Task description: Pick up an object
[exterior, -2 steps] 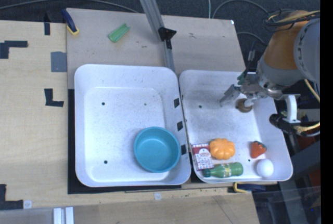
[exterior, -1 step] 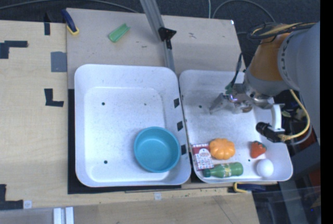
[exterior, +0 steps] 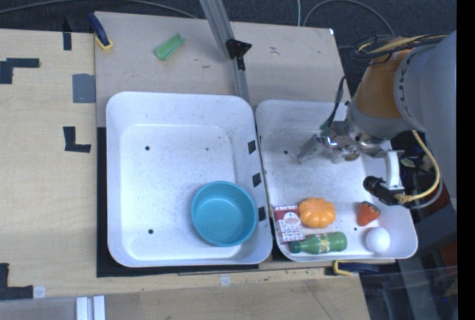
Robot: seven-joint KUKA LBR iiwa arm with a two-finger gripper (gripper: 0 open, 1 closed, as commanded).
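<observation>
My gripper (exterior: 312, 145) hangs over the bare middle of the right bin (exterior: 278, 125), pointing left, open with nothing between its fingers. Along the bin's near edge lie an orange pumpkin-like toy (exterior: 316, 212), a green bottle (exterior: 319, 243) on its side, a small red carton (exterior: 288, 223), a red strawberry-like piece (exterior: 367, 214) and a white egg (exterior: 378, 240). The gripper is well behind all of them and touches none. A blue bowl (exterior: 223, 212) stands in the left bin (exterior: 148, 125) near its front right corner.
A slanted metal pole (exterior: 215, 7) runs from the top down to the gap between the bins. A green block (exterior: 169, 47) and a blue-and-yellow clamp (exterior: 99, 30) lie on the bench behind the bins. Cables hang off the arm at the right.
</observation>
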